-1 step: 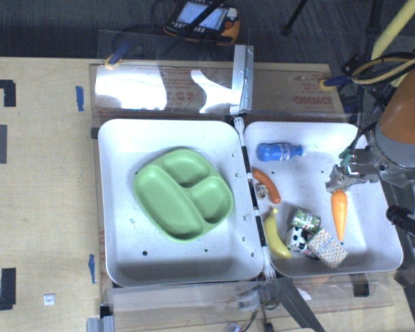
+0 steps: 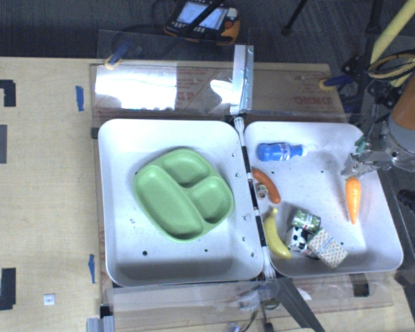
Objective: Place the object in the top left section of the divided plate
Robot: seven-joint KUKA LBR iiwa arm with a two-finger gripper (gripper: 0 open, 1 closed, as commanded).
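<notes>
My gripper (image 2: 360, 163) hangs at the right side of the right-hand shallow white bin (image 2: 384, 251), directly over the top of the tapered orange toy carrot (image 2: 353, 199). The carrot's stubby end sits just below my fingers; from this slant I cannot tell whether they are spread or closed, nor whether they have any hold on it, since the carrot looks to be lying on the bin floor. I judge this to be the picking step, with the carrot as my likely object. The green divided plastic plate (image 2: 184, 194) waits in the left-hand white bin (image 2: 117, 254), well apart from me, tilted so its two smaller sections face the far side and the divider. Next I need a sure grip around the carrot's thick end, a clean lift clear of the bin wall, then a carry across the divider to the plate's top left section.
</notes>
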